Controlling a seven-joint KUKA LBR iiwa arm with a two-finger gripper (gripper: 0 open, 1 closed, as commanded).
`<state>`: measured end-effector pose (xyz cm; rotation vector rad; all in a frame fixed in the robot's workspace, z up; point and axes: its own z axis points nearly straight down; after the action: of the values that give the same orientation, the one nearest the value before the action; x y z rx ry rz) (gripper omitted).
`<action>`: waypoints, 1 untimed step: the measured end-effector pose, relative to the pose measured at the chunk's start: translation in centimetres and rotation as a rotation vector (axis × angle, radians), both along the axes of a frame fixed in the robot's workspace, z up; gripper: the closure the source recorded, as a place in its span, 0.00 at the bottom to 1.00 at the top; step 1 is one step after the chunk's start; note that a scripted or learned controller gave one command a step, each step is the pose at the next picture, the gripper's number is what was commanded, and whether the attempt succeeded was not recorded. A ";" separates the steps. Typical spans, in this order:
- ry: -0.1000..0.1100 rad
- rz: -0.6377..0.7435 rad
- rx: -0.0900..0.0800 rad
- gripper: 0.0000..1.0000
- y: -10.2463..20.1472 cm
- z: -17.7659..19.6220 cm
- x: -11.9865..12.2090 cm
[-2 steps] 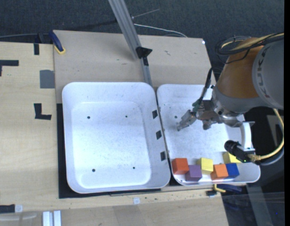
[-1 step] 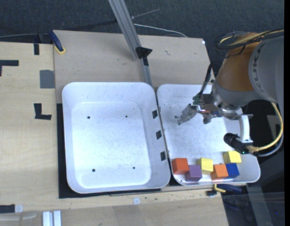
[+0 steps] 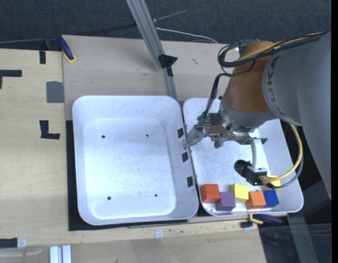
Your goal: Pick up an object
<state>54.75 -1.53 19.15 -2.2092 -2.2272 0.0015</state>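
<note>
Resting on a tan wooden bench (image 3: 114,59), two glossy white bins; gripper (image 3: 208,137), state indiscernible, is hovering over the right bin (image 3: 287,204), beyond five matte cubes (image 3: 239,196).

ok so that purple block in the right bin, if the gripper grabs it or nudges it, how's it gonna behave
The purple block looks like a small solid cube, so probably stiff and light. Its flat faces suggest it would slide, not roll. It sits tight between the orange block and yellow block, so a nudge would likely shove those too.
</note>
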 end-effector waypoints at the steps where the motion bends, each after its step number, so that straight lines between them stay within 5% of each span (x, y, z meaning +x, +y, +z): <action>1: -0.002 0.000 0.000 0.00 5.9 0.0 0.3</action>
<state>55.00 4.42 19.14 -2.2101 -2.2285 0.0002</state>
